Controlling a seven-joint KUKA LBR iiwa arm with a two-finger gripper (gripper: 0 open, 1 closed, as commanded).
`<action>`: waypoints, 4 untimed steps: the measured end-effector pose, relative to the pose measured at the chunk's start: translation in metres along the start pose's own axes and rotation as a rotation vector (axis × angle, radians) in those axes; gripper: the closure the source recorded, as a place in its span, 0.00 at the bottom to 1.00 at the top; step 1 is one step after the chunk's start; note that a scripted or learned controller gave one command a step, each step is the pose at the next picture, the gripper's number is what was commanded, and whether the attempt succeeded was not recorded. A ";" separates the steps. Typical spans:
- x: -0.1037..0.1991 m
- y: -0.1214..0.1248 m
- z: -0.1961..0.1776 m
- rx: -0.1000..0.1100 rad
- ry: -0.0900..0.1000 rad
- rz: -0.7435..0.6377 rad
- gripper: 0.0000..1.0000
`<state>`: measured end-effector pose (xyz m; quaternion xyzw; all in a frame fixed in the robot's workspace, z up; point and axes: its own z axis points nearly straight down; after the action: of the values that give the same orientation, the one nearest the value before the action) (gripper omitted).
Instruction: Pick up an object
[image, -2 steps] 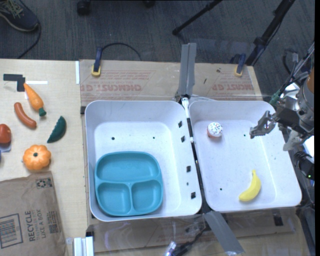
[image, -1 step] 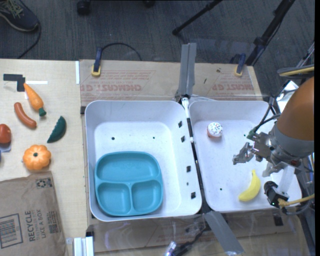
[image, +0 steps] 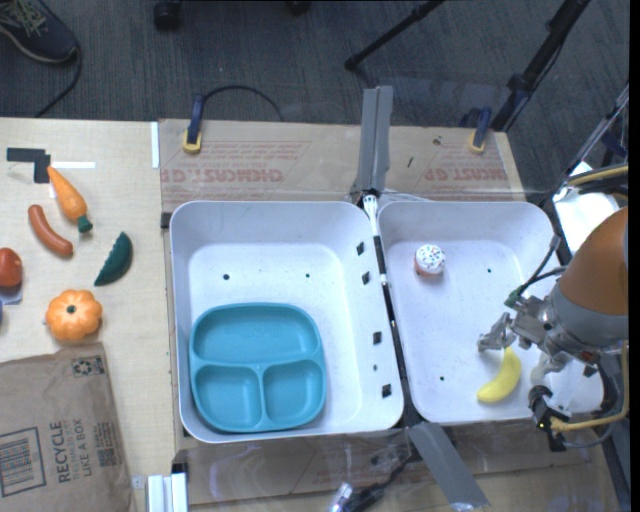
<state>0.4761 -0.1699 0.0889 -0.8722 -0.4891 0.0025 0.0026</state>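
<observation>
A yellow banana (image: 501, 380) lies in the right bin (image: 455, 400) near its front right corner. A small round cupcake with white sprinkled icing (image: 430, 260) sits at the back of that same bin. My gripper (image: 497, 338) hangs low over the banana's upper end, coming in from the right under the orange wrist band. Grey finger parts show just left of the banana's tip, and the wrist hides how they stand.
The left bin (image: 195, 240) holds a blue three-compartment plate (image: 258, 366). Toy foods lie on the wooden bench at the left: a carrot (image: 68, 195), a sausage (image: 49, 230), a pumpkin (image: 73, 315) and a green piece (image: 115, 259). A metal divider (image: 375, 150) stands between the bins.
</observation>
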 end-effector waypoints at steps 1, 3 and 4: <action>-0.001 -0.001 -0.006 0.008 -0.003 0.003 1.00; -0.002 -0.003 -0.011 0.016 -0.005 0.004 1.00; -0.002 -0.003 -0.011 0.016 -0.005 0.004 0.00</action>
<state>0.4728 -0.1703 0.1000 -0.8732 -0.4871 0.0088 0.0083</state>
